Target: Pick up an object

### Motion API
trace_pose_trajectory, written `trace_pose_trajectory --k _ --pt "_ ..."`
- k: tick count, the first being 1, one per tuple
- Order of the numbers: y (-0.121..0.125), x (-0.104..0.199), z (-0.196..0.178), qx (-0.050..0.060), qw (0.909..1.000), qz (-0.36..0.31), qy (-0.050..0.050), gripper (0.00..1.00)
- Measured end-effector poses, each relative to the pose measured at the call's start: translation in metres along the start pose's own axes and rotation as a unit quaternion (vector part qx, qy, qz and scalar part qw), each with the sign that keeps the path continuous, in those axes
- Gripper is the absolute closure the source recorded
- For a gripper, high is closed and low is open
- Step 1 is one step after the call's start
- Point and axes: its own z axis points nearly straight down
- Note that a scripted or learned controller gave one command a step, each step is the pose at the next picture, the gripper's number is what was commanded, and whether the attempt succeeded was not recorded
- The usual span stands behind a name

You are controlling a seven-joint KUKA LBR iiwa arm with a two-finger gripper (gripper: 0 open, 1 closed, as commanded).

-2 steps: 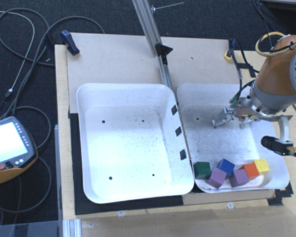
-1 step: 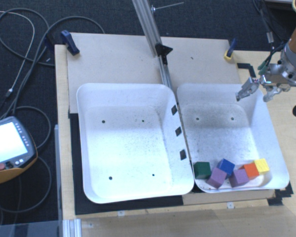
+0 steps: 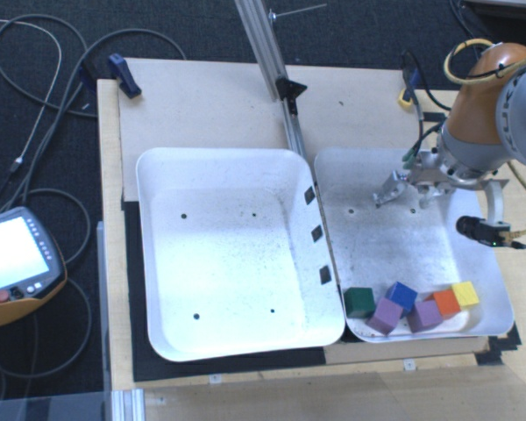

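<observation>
Six blocks are clustered along the near rim of the right bin (image 3: 500,310), the green cube (image 3: 360,302) at their left end. Farther back, the claw (image 3: 393,191) is seen empty; its opening cannot be told. A descent squarely over one outlying block is advised.

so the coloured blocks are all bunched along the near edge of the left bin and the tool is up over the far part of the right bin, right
Not quite. The camera view shows the coloured blocks bunched along the near edge of the right bin, not the left bin. The rest holds: the tool is up over the far part of the right bin, apart from the blocks.
</observation>
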Motion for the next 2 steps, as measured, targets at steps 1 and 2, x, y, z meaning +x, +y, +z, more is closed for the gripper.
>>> trace_pose_trajectory --k 1,2 --pt "-0.009 0.015 -0.189 -0.011 0.9999 0.000 -0.003 0.00" --pt "0.019 0.028 -0.050 0.000 1.0000 0.000 0.000 0.00"
